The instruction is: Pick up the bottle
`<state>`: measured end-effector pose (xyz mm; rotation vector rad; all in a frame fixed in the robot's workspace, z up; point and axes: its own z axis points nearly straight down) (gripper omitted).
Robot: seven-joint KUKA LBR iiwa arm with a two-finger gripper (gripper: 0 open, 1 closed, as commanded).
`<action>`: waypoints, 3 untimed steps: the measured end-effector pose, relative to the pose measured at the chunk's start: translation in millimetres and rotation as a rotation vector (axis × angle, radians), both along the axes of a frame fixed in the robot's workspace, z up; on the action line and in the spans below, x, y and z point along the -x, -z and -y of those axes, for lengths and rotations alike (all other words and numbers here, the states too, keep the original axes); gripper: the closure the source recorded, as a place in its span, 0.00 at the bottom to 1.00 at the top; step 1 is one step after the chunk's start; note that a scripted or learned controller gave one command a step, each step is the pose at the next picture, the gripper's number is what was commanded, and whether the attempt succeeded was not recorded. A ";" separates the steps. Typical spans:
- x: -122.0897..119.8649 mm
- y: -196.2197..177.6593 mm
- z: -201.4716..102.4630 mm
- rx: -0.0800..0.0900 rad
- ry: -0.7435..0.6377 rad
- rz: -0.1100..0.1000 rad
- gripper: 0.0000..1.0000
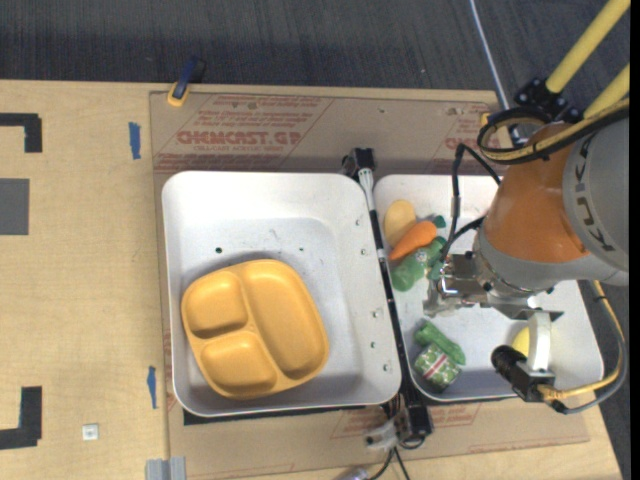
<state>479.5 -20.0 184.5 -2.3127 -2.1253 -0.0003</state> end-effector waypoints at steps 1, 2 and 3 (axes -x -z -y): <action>0.5 0.1 -47.8 -0.001 -0.371 -0.002 1.00; 0.5 0.0 -60.5 -0.001 -0.590 -0.002 1.00; 0.3 -0.1 -89.7 -0.001 -0.875 -0.001 1.00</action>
